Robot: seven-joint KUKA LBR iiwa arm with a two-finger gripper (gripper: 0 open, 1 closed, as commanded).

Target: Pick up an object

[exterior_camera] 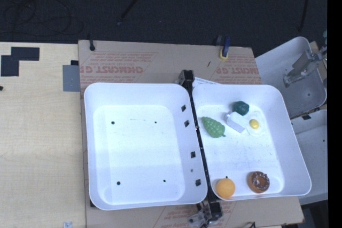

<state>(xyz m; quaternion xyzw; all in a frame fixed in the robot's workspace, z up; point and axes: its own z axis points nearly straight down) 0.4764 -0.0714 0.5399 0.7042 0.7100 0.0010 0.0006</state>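
Six small objects lie in the white bin (240, 157) nearer the arm, any of them open to being picked, and none is in the robot's grasp. One green leafy piece (213, 127) sits by the bin's inner wall. Just beside it, towards the arm, is one white block (234, 123). One dark green lump (240, 108) sits just beyond the block and seems to touch its end. One toy fried egg (254, 124), white with a yellow yolk, lies right against the block's other side. Down at the near end, well apart from that cluster, there is one orange ball (225, 188) in the corner and one brown doughnut (258, 181) near it, with a gap between them.

What I take to be the gripper (298, 71) is a small metal part on the pale grey arm (288, 61). It hangs outside the bin, past its far corner on the arm's side. From where I stand it is too small and blurred to say whether it is open or closed. The dark green lump and the egg are the objects nearest to it, and the ball and doughnut are the farthest.

One second white bin (139, 152) sits alongside, sharing the middle edge, and four small dark dots mark its floor. Both bins rest on one sheet of printed cardboard (160, 61). One blue and yellow clamp (224, 48) grips the sheet's far edge. A pale wooden bench top (37, 131) spreads out beyond it.
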